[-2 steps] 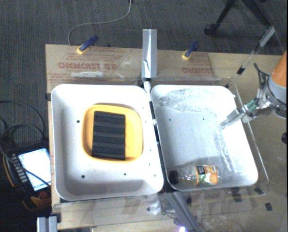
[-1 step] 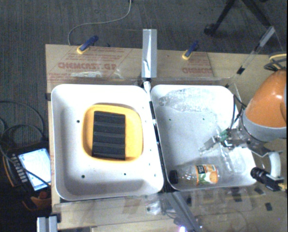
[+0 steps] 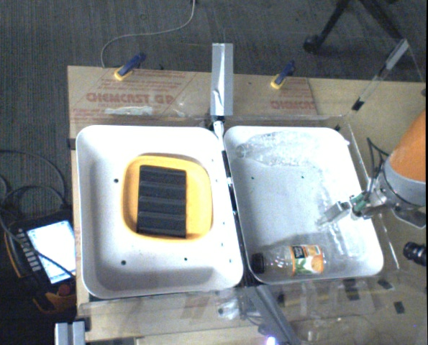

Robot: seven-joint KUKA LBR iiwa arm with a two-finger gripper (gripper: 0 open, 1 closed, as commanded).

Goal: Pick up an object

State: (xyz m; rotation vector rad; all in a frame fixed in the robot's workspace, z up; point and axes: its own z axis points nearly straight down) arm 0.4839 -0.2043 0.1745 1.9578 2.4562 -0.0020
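A small clear bottle (image 3: 291, 259) with an orange label lies on its side at the near edge of the right bin (image 3: 285, 185), cap toward the left. In the left bin (image 3: 98, 192) rests a yellow tray-like object (image 3: 131, 192) with a black ribbed block (image 3: 162, 200) on top of it. My gripper (image 3: 341, 211) reaches in over the right bin's right side, above and to the right of the bottle and apart from it. Nothing can be seen held in it.
Two blue-and-yellow clamps (image 3: 129, 66) (image 3: 283, 75) hold the cardboard at the back of the bench. A metal post (image 3: 221, 85) stands between the bins at the back. Cables and a tablet (image 3: 48, 246) lie on the floor at left.
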